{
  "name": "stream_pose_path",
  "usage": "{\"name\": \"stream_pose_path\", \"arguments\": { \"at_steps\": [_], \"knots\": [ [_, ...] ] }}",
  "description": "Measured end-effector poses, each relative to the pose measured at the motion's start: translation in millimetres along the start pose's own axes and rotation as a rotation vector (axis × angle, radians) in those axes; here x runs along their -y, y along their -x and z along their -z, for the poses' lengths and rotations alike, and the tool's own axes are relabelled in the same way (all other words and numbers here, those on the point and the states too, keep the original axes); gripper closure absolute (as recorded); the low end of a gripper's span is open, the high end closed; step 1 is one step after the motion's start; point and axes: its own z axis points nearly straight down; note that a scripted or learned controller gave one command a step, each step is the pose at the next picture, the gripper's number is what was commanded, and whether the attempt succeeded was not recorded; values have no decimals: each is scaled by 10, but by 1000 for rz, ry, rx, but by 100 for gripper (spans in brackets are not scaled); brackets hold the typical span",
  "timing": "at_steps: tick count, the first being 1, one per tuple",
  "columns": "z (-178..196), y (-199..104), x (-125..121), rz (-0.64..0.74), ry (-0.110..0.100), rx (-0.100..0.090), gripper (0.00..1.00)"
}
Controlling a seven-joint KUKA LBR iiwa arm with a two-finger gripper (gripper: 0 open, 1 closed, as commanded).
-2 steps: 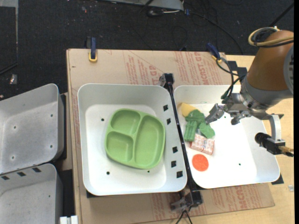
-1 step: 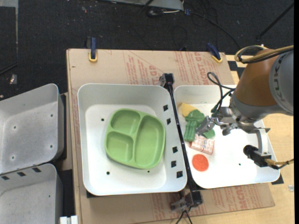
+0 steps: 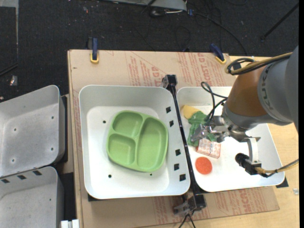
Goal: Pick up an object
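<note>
The grey robot arm with the orange band (image 3: 251, 96) reaches down into the white bin on the right (image 3: 273, 148). Its metal gripper (image 3: 209, 131) hangs low over a little pile of things near the middle of that bin. It is not clear from above how the jaws stand.

Right under the gripper and a bit toward the front lies a small pink and white box (image 3: 209, 148). It looks like it touches the tip of the gripper, but nothing shows it sitting between the jaws. Just to the left of the gripper is a crinkly green leafy thing (image 3: 195, 127), pressed close against it. Behind that, a bit further from the gripper, lies a soft yellow lump (image 3: 189, 111) near the wall between the bins. In front of the box, a short way from the gripper, lies a flat round red disc (image 3: 204, 165).

Well off to the left, in the other white bin (image 3: 90, 127), sits a light green plastic plate with three sections (image 3: 137, 140). It lies flat, far from the gripper.
</note>
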Motion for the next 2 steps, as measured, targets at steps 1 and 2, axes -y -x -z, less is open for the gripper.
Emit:
{"name": "stream_pose_path", "arguments": {
  "at_steps": [1, 2],
  "knots": [
    [131, 6, -8, -2, 4, 1, 100],
    [563, -33, -36, 3, 7, 2, 100]
  ]
}}
